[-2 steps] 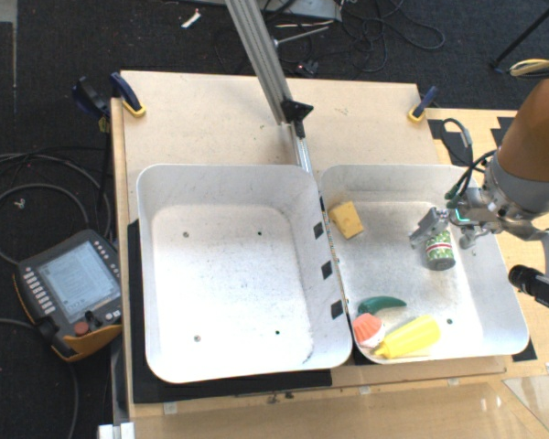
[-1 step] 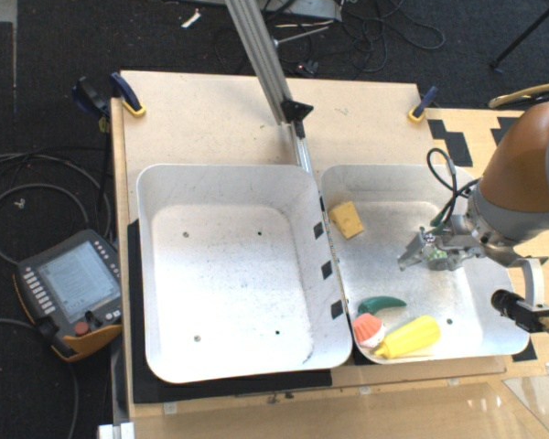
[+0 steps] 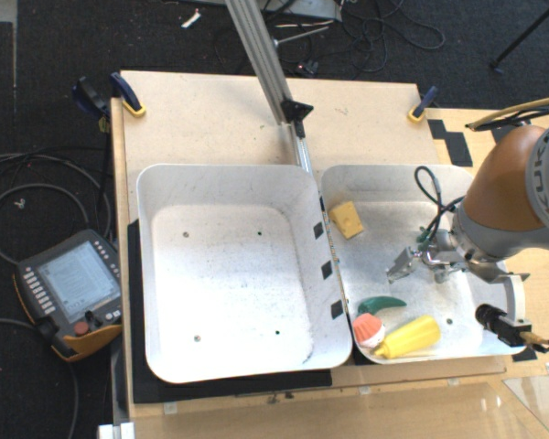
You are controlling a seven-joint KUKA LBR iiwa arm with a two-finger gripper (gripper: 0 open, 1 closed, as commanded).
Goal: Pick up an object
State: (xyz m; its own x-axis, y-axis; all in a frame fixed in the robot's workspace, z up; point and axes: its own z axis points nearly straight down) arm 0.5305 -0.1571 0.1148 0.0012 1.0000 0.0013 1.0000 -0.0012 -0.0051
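My claw (image 3: 404, 265) hangs spread and unladen over the right bin (image 3: 384, 176), the yellow object (image 3: 408, 337) nearer the desk's front edge.

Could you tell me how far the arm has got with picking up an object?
Nothing looks picked yet. The gripper is low over the right bin, with nothing visible between its fingers. The tan block, yellow object and green piece lie in that bin. Grasping and lifting one remain.

Tan wood bench (image 3: 220, 117), two white bins side by side on it: left bin (image 3: 165, 190), right bin (image 3: 384, 179). Yellow clamps at back corners (image 3: 131, 106) (image 3: 419, 111).
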